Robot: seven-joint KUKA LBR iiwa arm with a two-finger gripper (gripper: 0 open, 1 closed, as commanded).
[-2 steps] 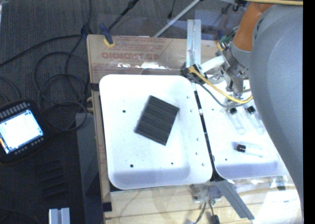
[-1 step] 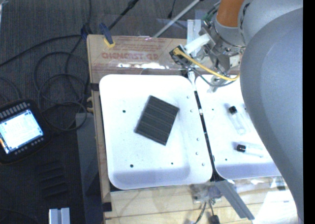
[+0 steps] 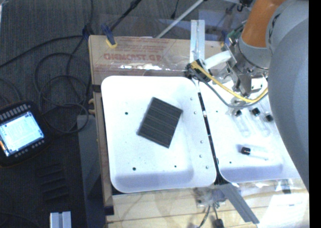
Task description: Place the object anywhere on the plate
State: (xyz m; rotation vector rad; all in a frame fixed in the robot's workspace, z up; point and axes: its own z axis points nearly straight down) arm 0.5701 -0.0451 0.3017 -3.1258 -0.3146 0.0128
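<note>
The small clear pen-like tube (image 3: 253, 151) looks light, stiff and slippery, best pinched across its middle; the end effector's (image 3: 245, 90) state I cannot tell.

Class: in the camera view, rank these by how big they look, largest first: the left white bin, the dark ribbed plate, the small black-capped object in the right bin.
1. Left white bin
2. Dark ribbed plate
3. Small black-capped object, clearly the smallest
</note>
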